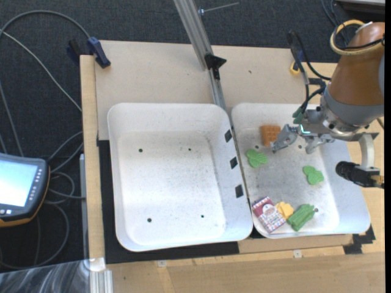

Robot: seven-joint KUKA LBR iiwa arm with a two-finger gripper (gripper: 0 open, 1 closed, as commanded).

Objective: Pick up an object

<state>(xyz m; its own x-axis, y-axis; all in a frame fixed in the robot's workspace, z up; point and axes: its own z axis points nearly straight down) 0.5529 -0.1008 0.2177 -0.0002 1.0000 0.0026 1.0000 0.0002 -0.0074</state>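
Note:
My gripper point(297, 141) hangs over the upper middle of the right bin point(354, 215), its two fingers spread open with nothing between them. An orange block point(269, 133) lies just left of the left finger. A green piece point(256, 159) sits lower left of the gripper, near the bin's left wall. Another green piece point(313, 175) lies below the gripper. At the bin's front edge rest a red-and-white packet point(266, 213), a yellow piece point(285, 210) and a green pepper-like object point(302, 217).
The left bin point(122, 182) stands beside the right one, with black clips along the shared wall. A metal pole point(194, 26) slants up from between the bins. A tablet point(18, 188) and cables lie off the bench at left.

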